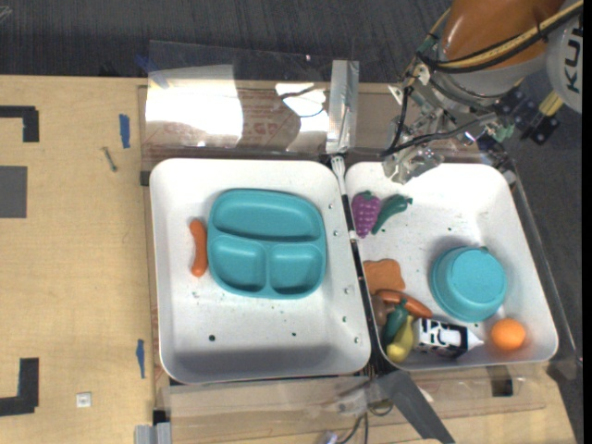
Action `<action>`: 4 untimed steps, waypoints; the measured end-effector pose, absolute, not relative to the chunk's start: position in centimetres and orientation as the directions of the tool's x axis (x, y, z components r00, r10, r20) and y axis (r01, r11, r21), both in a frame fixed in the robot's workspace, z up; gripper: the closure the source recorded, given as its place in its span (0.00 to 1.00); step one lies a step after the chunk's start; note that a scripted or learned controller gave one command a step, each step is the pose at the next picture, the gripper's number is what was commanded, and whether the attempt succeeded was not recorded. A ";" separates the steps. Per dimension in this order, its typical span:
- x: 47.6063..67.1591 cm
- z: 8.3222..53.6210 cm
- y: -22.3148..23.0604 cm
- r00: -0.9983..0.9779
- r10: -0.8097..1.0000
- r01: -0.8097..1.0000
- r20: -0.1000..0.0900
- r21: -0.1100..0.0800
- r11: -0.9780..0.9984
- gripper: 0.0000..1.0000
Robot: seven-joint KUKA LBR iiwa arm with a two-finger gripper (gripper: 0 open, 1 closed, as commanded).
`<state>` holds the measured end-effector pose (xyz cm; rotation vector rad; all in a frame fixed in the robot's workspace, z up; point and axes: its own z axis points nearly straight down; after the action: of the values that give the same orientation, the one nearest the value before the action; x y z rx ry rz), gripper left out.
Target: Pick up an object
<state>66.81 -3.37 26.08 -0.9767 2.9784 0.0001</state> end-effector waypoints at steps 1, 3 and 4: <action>67.1 27.5 -3.2 -0.807 -0.591 -0.591 -0.019 -0.008 0.807 1.00; 66.8 25.3 -4.3 -0.512 -0.859 -0.859 -0.005 -0.003 0.512 1.00; 58.6 24.6 -7.1 -0.430 -0.903 -0.903 -0.004 -0.005 0.431 1.00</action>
<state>58.60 -7.13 24.64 -1.6734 2.6522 -0.0029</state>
